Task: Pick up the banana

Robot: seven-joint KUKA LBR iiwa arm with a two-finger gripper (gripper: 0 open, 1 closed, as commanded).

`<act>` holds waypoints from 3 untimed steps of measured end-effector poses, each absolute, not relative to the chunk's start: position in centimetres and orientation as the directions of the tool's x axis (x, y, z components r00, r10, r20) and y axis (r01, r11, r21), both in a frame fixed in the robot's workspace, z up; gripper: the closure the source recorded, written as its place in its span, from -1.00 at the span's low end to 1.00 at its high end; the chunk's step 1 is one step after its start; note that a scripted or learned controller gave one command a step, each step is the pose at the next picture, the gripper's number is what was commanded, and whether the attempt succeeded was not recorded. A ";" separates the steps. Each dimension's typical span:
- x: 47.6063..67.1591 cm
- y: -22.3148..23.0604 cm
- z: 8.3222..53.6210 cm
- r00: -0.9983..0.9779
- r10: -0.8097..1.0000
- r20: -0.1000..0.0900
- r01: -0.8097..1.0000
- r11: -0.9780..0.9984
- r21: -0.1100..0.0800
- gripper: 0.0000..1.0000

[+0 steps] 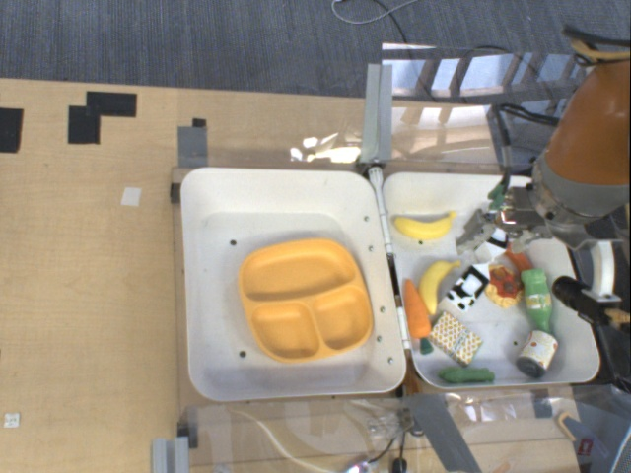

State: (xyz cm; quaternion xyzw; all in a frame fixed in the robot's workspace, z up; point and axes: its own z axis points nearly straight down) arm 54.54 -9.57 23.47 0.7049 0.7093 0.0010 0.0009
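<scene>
Looking down from the camera view: gripper (490, 227) hanging over right bin (582, 368), fingers spread, pinching nothing. Banana (424, 227) lying near that bin's far-left corner, just left of the fingertips, apart from them. Second banana (435, 285) nearer, beside carrot (417, 307). Orange divided tray (304, 299) resting in left bin (212, 264).

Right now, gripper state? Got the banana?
Gripper: cannot be told; it sits over the right bin, nothing visibly held. Both bananas lie in that bin.
</scene>
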 end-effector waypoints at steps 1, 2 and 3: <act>58.7 -10.4 9.9 -0.222 0.975 -0.001 0.975 0.222 0.004 -1.00; 64.6 -10.8 8.9 -0.296 0.955 -0.004 0.955 0.296 0.012 -1.00; 66.3 -10.2 8.8 -0.478 0.878 0.011 0.878 0.478 -0.027 -1.00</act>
